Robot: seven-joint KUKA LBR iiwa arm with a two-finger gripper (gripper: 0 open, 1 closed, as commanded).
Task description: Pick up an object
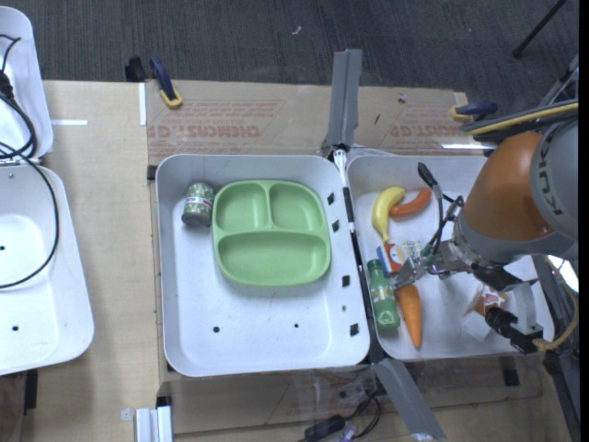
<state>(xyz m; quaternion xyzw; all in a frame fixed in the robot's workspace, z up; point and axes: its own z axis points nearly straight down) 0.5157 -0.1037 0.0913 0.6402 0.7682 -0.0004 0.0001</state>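
Claw (416,267) low in the right bin (442,341), among the toy food.
Nearest, a carrot (411,313) and green bottle (382,297) lie by the bin's left wall; the claw sits just above them, grip unclear; farther off, a banana (386,209) and sausage (410,203).
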